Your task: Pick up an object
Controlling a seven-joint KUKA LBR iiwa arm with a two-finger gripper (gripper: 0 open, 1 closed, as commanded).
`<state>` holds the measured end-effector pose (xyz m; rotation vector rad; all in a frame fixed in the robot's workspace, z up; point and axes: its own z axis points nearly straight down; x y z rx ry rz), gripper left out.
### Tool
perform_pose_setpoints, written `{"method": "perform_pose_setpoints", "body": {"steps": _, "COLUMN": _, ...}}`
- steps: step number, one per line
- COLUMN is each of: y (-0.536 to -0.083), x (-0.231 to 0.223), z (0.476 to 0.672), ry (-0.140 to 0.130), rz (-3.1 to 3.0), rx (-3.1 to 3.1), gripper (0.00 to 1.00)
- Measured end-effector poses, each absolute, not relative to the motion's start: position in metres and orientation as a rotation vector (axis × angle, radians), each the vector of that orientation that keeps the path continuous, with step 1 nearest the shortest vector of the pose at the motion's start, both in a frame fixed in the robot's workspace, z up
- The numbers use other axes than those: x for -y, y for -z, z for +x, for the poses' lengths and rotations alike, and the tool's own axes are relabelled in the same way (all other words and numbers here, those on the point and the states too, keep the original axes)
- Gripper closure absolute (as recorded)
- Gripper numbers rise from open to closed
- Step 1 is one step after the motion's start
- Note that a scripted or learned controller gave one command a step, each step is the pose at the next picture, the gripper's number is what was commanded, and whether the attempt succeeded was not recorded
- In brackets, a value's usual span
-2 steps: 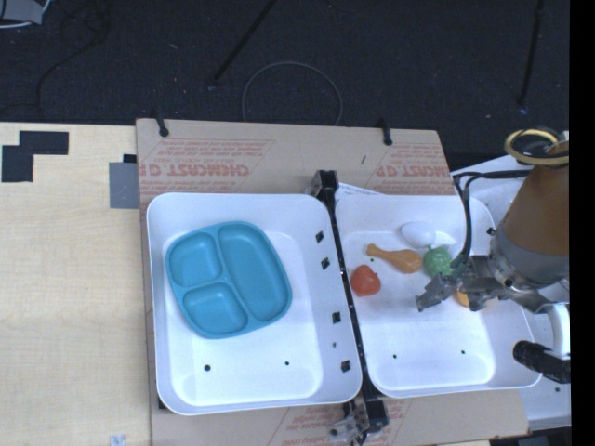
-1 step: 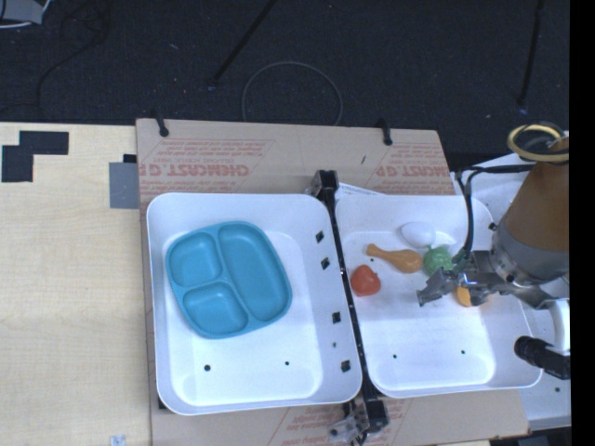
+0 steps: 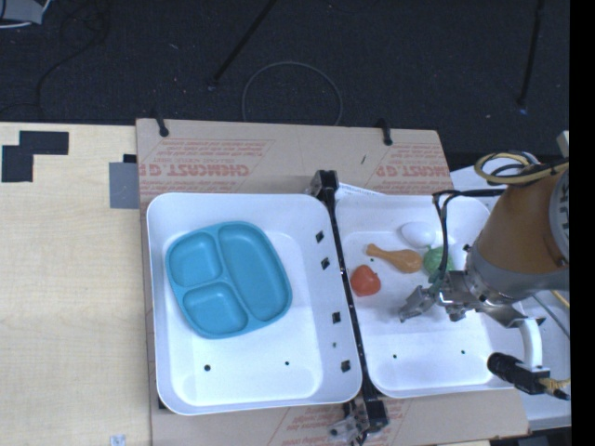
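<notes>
In the right bin point(image 3: 437, 370) lie a small red round object point(image 3: 364, 281), a tan drumstick-shaped object point(image 3: 395, 257), a white rounded object point(image 3: 418, 234) and a green object point(image 3: 434, 260) partly hidden by the arm. My gripper point(image 3: 430, 310) hangs low over the bin floor, just in front of the green object and to the right of the red one. Its two fingers stand apart, open, with bare white floor between them. The grey and orange wrist point(image 3: 521, 240) covers the bin's right side.
The left bin point(image 3: 242, 379) holds a blue divided plate point(image 3: 226, 278). A black divider with clips point(image 3: 339, 286) runs between the bins. Cables point(image 3: 507, 165) and a black fitting point(image 3: 516, 372) sit by the right bin's edge. Cardboard lies beneath both bins.
</notes>
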<state>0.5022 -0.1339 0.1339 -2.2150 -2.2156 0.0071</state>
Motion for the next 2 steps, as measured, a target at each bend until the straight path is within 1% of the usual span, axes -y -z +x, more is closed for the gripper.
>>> {"method": "perform_pose_setpoints", "body": {"steps": 1, "y": -0.087, "x": 0.133, "z": 0.502, "ry": -0.001, "rz": -2.222, "rx": 2.219, "gripper": 0.00}}
{"method": "perform_pose_setpoints", "body": {"steps": 2, "y": -0.098, "x": 0.135, "z": 0.503, "ry": 0.000, "rz": -2.228, "rx": 2.213, "gripper": 1.00}}
